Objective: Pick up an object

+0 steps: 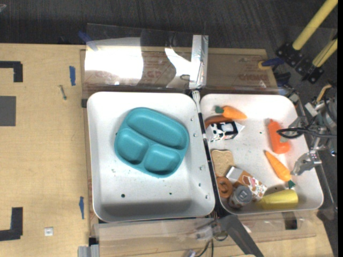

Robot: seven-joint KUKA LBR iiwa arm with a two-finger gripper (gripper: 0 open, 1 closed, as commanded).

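The right bin (252,143) holds several toy foods. A small carrot (231,112) lies at its far left, with a black-and-white item (223,130) just below it. An orange-red piece (278,137) and a second carrot (278,166) lie near the right wall. A slice of toast (222,158), a brown ring (224,186), a grey can (241,196) and a yellow piece (278,198) sit along the near side. My gripper (303,165) hangs at the bin's right rim, just right of the second carrot, with cables above it. I see nothing held in it.
The left bin (107,186) carries a teal divided plate (151,141). A clear plastic sheet (144,63) stands behind both bins. Yellow-and-black stands (305,42) rise at the far right. Cardboard (37,143) covers the bench to the left.
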